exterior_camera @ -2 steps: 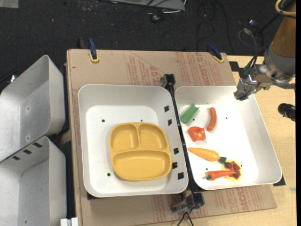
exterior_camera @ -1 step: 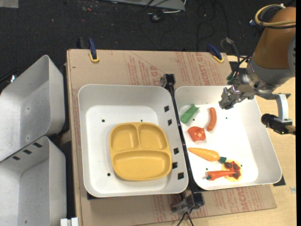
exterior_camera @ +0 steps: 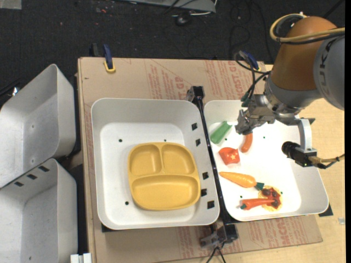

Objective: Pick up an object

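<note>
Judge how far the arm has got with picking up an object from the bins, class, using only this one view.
Done: the gripper has reached into the right bin, above the small orange-red piece. In hand: nothing visibly held. Left: the whole lift. The green piece, red piece, carrot and the toy near the front all lie on the bin floor; the yellow tray sits in the left bin.

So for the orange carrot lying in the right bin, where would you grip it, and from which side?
Grip the carrot across its thick middle, coming straight down from above. It lies flat, long axis running left to right, with bare bin floor on both long sides, so the hand should close across its width.
</note>
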`<action>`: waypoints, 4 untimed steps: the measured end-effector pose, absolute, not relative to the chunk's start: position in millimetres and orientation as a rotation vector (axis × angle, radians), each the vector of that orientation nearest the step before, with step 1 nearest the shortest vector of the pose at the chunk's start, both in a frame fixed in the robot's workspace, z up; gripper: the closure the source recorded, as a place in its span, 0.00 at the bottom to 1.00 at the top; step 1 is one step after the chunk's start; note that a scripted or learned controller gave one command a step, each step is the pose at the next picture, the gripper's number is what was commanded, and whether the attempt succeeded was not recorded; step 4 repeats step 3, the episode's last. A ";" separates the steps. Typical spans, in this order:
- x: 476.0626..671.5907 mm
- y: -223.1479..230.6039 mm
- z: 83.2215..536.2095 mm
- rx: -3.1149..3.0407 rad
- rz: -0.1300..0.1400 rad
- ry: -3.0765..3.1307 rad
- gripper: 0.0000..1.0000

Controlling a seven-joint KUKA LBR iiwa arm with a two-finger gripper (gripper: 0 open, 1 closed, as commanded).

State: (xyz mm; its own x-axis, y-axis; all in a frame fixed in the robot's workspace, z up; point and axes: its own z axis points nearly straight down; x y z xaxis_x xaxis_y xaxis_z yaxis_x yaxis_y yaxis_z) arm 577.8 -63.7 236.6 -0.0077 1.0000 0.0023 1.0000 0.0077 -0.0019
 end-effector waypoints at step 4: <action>503.9 83.6 246.4 -2.211 0.003 -2.227 1.00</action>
